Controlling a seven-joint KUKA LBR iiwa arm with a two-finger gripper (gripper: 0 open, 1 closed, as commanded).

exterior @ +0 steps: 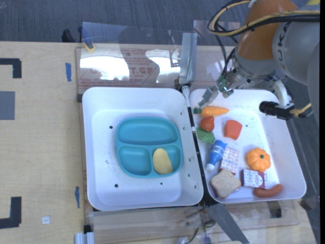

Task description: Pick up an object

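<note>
- orange carrot [215, 111] lies at the far end of the right bin [289, 151], just below the gripper [217, 91].
- gripper hovers over that far-left corner; i cannot tell how it is set.
- left bin [96, 136] holds a blue tray [144, 136] with a yellow potato [162, 161].

Wooden bench [35, 151], 2 white bins [96, 111] [287, 151], perhaps blue tape [68, 71]

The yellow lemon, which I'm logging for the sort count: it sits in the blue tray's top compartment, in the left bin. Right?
Not quite. The camera view shows the yellow lemon in the lower right compartment of the blue tray, not the top one. The tray does lie in the left bin.
</note>
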